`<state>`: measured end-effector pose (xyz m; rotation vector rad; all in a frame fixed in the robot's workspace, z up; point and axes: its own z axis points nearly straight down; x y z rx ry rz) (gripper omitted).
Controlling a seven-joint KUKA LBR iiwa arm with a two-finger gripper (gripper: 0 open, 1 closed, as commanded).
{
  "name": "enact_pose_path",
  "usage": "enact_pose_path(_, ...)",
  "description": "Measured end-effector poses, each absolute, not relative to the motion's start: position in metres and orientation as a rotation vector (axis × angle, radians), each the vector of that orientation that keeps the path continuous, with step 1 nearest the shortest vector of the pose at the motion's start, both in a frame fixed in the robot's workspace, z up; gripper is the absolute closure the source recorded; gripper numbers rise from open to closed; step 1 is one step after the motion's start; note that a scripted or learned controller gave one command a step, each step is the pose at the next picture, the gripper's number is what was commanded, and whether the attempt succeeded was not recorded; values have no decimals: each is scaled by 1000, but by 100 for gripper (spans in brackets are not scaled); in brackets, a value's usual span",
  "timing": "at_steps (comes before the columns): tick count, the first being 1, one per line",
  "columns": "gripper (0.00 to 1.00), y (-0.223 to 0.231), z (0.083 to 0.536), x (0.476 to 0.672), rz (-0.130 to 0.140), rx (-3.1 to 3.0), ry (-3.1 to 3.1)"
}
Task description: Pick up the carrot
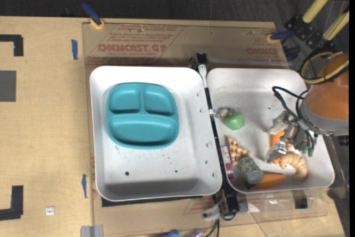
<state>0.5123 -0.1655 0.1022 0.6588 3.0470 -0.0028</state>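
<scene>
Carrot (270, 179): lies flat along the near edge of the right bin (255, 81), toward its near right corner, orange, long axis roughly parallel to that edge. A croissant-shaped toy (293, 162) sits just behind it, touching or nearly so; a grey-green can-like object (249, 169) overlaps its left end.

Handling, judged: probably a light, stiff plastic toy with a smooth, tapered skin, so it could squirt out of a pinch near the thin tip. Best hold looks like across the thicker part of the bare middle stretch, fingers closing across the short axis. Neighbours leave little room on the far side for a finger.

Gripper (289, 139): low over the right side of the right bin, behind the carrot and apart from it. Something orange (275, 137) shows beside the fingertips; cannot tell whether it is part of the tool or a separate item. Fingers: cannot tell if open or closed, cables and wrist clutter obscure them.

Hard to read: both ends of the carrot are covered or blurred, so its full length and which end is thick are uncertain. The left bin (188, 175) holds a teal divided plate (143, 115).
</scene>
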Motion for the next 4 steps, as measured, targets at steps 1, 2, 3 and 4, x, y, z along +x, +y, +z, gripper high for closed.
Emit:
enact_pose_path(1, 100, -166, 113, 515, -4, 655, 3040)
enact_pose_path(2, 0, -165, 113, 514, -4, 655, 3041)
enact_pose_path(3, 0, -152, 90, 501, 1, 842, 3015)
enact_pose_path(4, 0, -156, 91, 487, 4, 618, 3059)
